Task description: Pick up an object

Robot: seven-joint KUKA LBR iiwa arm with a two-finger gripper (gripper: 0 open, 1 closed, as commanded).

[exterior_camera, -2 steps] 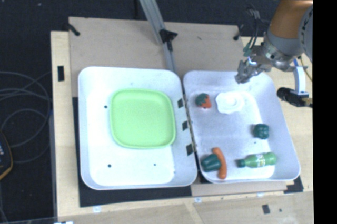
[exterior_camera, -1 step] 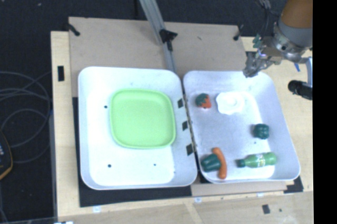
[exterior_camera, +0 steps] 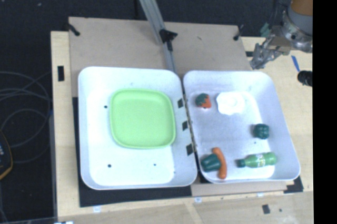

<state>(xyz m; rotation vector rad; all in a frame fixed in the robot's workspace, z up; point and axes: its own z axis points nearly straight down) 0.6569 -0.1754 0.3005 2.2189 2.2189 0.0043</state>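
Progress is nil, we judge: the gripper (exterior_camera: 261, 56) hangs outside the right bin (exterior_camera: 239, 79) beyond its far right corner, finger state we cannot tell, while the bottle (exterior_camera: 256, 160) lies near its near right corner.

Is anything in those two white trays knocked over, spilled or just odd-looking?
Nothing looks spilled or broken. The green bottle lies on its side in the right bin, near the front corner. The orange carrot-like piece touches a dark green object. The green plate lies flat in the left bin.
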